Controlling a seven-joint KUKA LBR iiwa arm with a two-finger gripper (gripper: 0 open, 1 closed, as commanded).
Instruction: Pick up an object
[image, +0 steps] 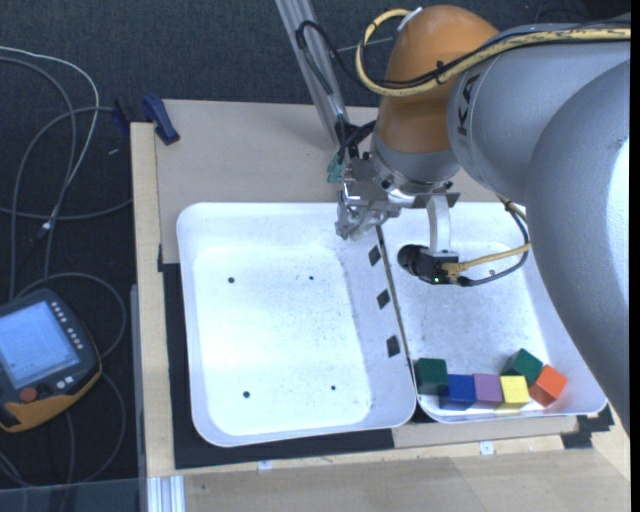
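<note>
Several small blocks lie in a row along the near rim of the right bin (470, 320): a green block (432, 373), a blue block (461, 390), a purple block (487, 387), a yellow block (514, 389), a dark green block (526, 363) and an orange block (548, 384). My gripper (352, 222) hangs over the far end of the ridge between the two bins, well away from the blocks. Nothing shows in its grasp. The wrist with its orange band (430, 70) hides the far part of the right bin.
The left bin (270, 320) lies beside the right one, and black clips (383, 298) run along the ridge they share. A teach pendant (40, 350) and loose cables lie on the floor at the left. A blue clamp (160, 118) sits at the bench's far left corner.
</note>
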